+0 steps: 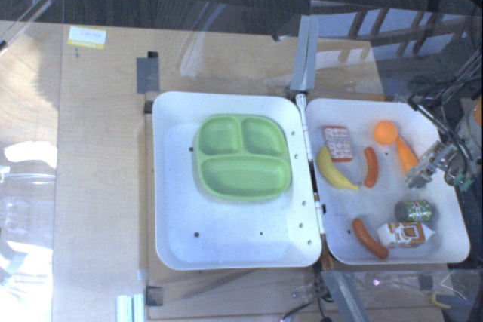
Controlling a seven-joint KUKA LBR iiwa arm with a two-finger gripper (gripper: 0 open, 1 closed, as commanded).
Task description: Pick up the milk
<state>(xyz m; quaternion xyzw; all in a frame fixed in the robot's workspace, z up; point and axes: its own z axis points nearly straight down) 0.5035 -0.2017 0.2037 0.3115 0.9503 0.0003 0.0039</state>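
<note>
- Camera view: gripper [424, 173] reaches in from the right over the right bin [355, 111], low by its right wall, fingers angled down-left; can't tell if they're spread or pressed together, nothing seen between them.
- Milk [408, 234], small white-and-brown carton, lies on its side in that bin, below the gripper, apart from it.
- Green can [414, 210] just above the milk; sausage [369, 237] just left of it.
- Farther up from the milk: second sausage [370, 166], banana [334, 170], red-white box [337, 143], orange ball [386, 132], carrot [407, 155].
- Left bin [226, 249] holds a green three-section plastic plate [242, 157], rounded corners, smooth.
</note>
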